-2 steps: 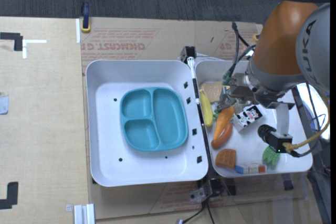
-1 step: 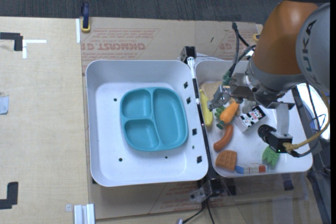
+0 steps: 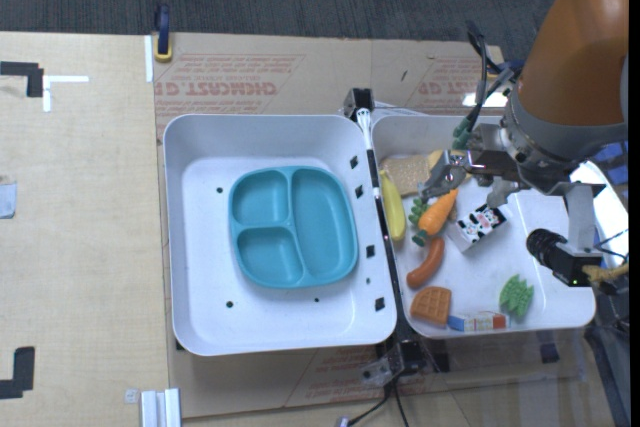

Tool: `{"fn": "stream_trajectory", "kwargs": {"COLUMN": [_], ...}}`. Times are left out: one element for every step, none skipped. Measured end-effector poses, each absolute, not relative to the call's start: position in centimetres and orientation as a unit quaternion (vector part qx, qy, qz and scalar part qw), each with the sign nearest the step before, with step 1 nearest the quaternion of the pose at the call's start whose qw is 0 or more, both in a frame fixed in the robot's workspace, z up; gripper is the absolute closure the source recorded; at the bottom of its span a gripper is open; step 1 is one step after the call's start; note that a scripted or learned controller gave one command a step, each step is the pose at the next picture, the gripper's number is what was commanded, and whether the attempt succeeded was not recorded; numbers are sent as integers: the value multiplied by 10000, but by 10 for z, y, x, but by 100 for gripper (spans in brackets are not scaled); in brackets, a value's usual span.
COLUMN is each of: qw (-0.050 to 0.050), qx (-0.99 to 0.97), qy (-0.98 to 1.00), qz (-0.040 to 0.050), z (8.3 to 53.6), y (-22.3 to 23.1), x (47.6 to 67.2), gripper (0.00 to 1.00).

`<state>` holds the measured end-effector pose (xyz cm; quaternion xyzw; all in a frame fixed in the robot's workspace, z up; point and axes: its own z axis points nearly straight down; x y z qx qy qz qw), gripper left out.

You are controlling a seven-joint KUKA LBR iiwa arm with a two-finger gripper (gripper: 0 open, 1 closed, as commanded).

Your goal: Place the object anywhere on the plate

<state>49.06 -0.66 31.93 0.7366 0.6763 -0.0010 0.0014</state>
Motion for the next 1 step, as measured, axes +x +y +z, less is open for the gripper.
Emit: {"fn": "stream_trajectory", "kwargs": {"qw": [22], "qx": [8595], "qy": [5111], "qz": [-8], "z": [359], "y": [-12], "x": [480], "gripper": [0]}}
